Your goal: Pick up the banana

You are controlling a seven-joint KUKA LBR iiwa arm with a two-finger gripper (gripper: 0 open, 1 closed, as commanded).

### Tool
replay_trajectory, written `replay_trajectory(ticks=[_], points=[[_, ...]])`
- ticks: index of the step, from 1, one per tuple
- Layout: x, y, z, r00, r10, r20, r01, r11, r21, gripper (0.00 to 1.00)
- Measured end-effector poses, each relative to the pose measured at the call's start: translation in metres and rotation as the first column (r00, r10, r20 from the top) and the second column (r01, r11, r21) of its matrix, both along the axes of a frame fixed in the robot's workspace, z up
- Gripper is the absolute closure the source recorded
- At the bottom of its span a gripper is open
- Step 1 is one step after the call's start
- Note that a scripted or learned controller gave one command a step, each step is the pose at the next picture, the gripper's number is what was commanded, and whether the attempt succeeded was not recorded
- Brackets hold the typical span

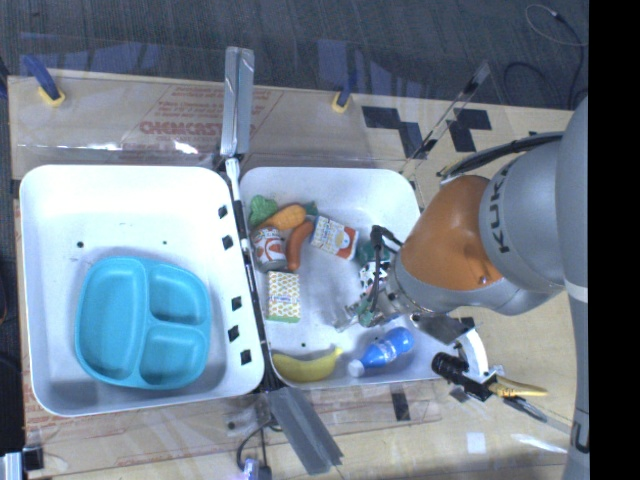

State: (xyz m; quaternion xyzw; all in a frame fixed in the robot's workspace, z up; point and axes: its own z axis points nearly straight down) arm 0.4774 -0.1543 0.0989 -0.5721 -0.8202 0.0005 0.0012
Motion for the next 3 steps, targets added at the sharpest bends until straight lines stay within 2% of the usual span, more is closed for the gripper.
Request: replay_trajectory(ticks=[1, 2, 3], points=[[0.000, 0.000, 0.000, 1.000, 0.000, 0.000, 0.000, 1.000, 0.000, 0.00], [-0.001, 0.052, -0.009, 0.987, 0.162, -0.003, -0.162, 0.987, 0.003, 0.00], [-0.001, 0.051, -0.001, 0.986, 0.166, -0.006, -0.166, 0.986, 0.004, 1.00]])
